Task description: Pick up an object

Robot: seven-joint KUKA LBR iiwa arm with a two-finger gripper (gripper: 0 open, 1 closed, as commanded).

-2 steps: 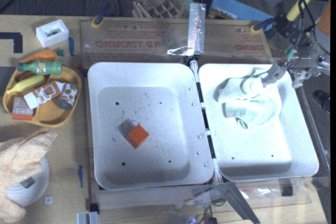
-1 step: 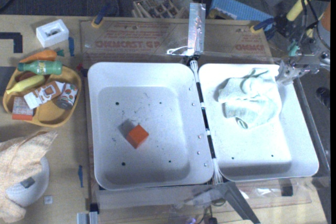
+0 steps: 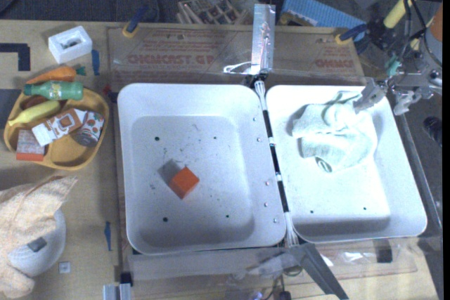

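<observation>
The gripper [image 3: 367,98] is pale grey metal with a blocky grey body behind it, dark cables trailing above; a yellow-sleeved link, perhaps padding, shows at top right.

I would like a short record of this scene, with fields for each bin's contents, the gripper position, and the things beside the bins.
left bin: one small orange cube
right bin: crumpled white cloth
gripper: over the right bin's far right part, at the cloth's upper edge
jaws: state cannot be told
beside bins, left: wooden bowl with a green bottle and other small items
</observation>
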